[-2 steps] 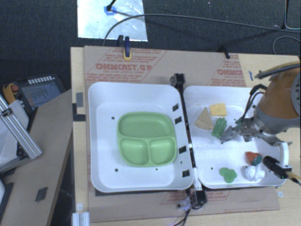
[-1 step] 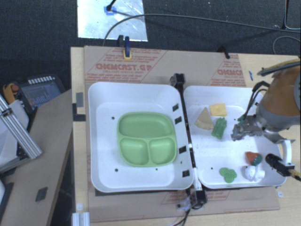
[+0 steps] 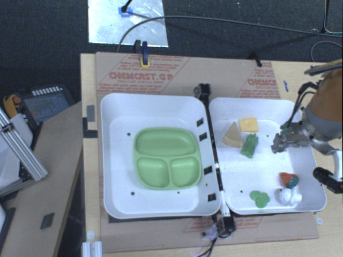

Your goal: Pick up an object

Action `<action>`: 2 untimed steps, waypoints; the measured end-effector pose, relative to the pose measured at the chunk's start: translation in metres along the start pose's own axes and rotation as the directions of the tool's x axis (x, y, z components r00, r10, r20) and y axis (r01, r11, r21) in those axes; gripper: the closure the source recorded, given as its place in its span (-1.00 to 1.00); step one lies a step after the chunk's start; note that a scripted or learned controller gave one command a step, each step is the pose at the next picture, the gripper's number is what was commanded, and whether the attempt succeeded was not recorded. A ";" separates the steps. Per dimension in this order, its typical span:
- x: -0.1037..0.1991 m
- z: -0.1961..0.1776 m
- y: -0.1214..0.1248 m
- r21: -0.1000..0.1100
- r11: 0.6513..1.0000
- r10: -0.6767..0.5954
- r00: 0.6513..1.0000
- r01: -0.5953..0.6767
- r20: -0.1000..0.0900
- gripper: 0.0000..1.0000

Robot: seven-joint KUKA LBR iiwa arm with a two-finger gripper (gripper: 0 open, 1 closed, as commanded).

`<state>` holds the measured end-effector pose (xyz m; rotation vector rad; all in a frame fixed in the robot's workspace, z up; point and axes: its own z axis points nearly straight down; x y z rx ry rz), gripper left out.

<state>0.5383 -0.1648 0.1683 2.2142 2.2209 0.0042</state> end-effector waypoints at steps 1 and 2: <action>-0.008 -0.062 0.003 -0.003 1.000 -0.001 1.000 0.001 0.001 1.00; -0.006 -0.124 -0.002 -0.002 1.000 -0.002 1.000 0.002 0.001 1.00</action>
